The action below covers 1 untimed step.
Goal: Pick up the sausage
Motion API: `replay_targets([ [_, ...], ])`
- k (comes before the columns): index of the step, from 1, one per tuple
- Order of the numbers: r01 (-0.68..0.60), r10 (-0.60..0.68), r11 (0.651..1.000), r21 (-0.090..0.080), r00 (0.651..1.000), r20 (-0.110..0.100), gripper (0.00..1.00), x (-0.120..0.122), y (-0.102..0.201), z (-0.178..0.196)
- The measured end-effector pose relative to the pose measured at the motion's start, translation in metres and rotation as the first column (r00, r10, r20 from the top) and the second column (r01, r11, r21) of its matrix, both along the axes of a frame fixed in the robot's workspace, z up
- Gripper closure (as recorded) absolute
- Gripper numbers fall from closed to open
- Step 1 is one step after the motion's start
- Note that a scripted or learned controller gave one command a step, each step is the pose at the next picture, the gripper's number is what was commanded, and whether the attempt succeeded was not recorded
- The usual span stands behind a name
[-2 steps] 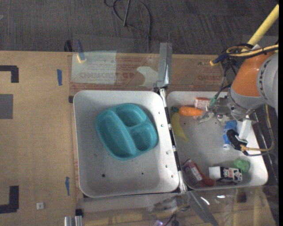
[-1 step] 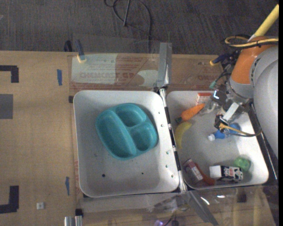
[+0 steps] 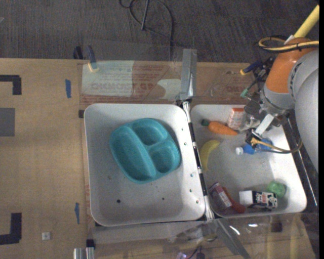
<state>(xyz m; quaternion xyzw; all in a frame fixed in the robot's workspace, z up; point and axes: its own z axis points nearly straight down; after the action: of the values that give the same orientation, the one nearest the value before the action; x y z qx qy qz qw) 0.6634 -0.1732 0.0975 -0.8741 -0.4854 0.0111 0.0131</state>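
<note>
Sausage (image 3: 226,199) lies slanted in right bin (image 3: 243,172), near-left corner, just beside a white cube (image 3: 246,197). Prob. light, stiff, smooth & round, so apt to roll; grip across its middle. Jaws over bin's far side, well apart from it; open or closed, can't tell.

Tan tabletop (image 3: 40,167), evenly lit. Black tape marks (image 3: 15,85) and a grey patch (image 3: 6,121) along its left edge; blue tape strips (image 3: 68,88) nearby. Dark floor (image 3: 61,25) beyond, a cable (image 3: 145,15) lying across it.
</note>
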Motion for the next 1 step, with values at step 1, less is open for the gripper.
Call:
replay_targets([
  [1, -0.137, 0.138, 0.99, -0.014, 0.99, 0.036, 1.0, 0.0044, 0.0259, 0.1253],
])
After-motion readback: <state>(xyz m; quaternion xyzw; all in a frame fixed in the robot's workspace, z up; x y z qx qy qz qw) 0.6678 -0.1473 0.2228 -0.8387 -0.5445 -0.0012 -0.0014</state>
